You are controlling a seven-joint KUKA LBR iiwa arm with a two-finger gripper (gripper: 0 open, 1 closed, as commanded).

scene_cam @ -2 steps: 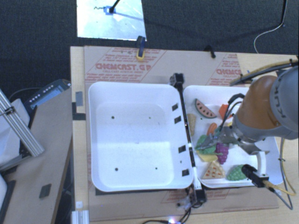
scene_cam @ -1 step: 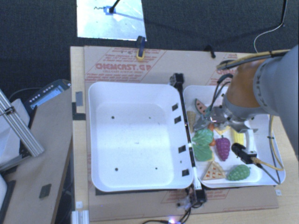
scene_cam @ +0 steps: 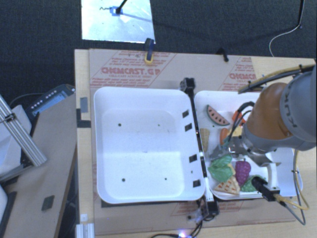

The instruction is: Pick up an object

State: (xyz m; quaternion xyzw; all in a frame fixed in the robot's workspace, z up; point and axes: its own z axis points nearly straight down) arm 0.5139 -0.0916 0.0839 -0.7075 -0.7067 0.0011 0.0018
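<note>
The right bin (scene_cam: 208, 99) holds several toy foods. A watermelon slice (scene_cam: 217, 114) lies near its back, and an orange piece (scene_cam: 225, 134) sits just below it. Toward the front are a green leafy piece (scene_cam: 220, 168), a purple grape bunch (scene_cam: 242, 171), a waffle-like wedge (scene_cam: 227, 186) and another green piece (scene_cam: 248, 185). The grey and orange arm (scene_cam: 270, 118) reaches over this bin from the right. My gripper (scene_cam: 224, 150) hangs low just above the green leafy piece, between it and the orange piece. The arm hides the right part of the bin.
The left bin (scene_cam: 143, 143) sits beside the right one, with a black-clipped divider (scene_cam: 195, 133) between them. A yellow strip (scene_cam: 205, 138) lies along the right bin's left wall. Cables (scene_cam: 287, 202) trail at the front right.
</note>
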